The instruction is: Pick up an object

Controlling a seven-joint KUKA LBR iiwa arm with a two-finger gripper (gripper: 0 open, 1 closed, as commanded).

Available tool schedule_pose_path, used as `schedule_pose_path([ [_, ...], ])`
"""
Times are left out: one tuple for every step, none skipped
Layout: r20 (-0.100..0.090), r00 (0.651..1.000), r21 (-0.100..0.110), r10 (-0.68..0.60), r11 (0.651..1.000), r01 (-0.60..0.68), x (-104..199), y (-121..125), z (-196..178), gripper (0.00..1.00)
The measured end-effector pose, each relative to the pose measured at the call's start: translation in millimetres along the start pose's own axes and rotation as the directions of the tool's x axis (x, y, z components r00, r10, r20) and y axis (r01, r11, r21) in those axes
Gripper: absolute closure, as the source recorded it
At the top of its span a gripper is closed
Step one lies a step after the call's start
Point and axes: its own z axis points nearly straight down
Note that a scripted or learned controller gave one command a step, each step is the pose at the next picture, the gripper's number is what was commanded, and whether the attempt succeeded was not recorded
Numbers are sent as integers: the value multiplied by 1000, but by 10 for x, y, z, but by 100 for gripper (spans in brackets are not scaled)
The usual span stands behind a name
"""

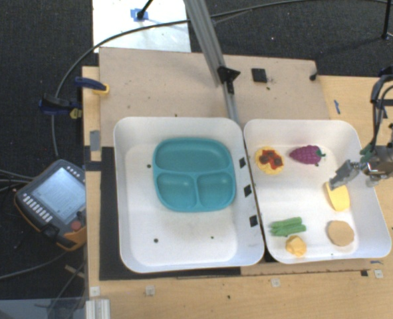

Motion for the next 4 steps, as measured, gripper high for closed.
schedule_pose_path([
  [2, 1000, -7, -3, 1000, 3, 3, 15, -37, 0],
  [0, 1000, -3, 0, 1000, 0, 68, -54, 518, 0],
  [0, 1000, -4, 0, 1000, 0, 79, -50, 936, 0],
  [0, 1000, -3, 0, 1000, 0, 92, 15, 1375, 0],
])
